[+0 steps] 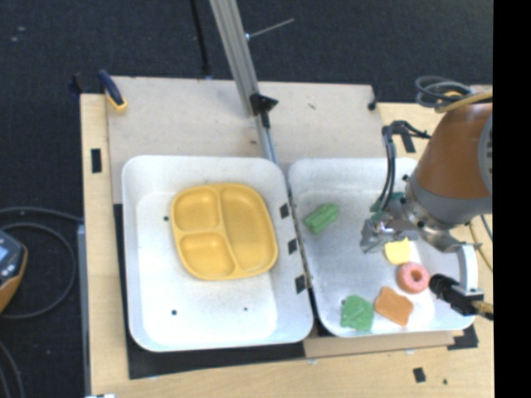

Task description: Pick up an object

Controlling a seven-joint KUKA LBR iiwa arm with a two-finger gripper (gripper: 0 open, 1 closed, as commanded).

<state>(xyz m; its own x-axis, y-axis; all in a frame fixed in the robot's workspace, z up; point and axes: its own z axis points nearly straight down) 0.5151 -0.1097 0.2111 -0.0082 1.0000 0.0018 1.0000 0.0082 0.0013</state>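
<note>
The grey arm with its orange band reaches in from the right over the right shallow white bin (348,181). Its two-finger gripper (375,235) hangs just left of a pale yellow block (398,251); whether it is open or closed cannot be told. Nearer lie a pink ring-shaped toy (412,279), an orange wedge-like piece (393,306) and a green chunk (358,313). A green oblong piece (320,218) sits toward the bin's left side. The left white bin (149,305) holds a yellow three-compartment plastic tray (224,230).
</note>
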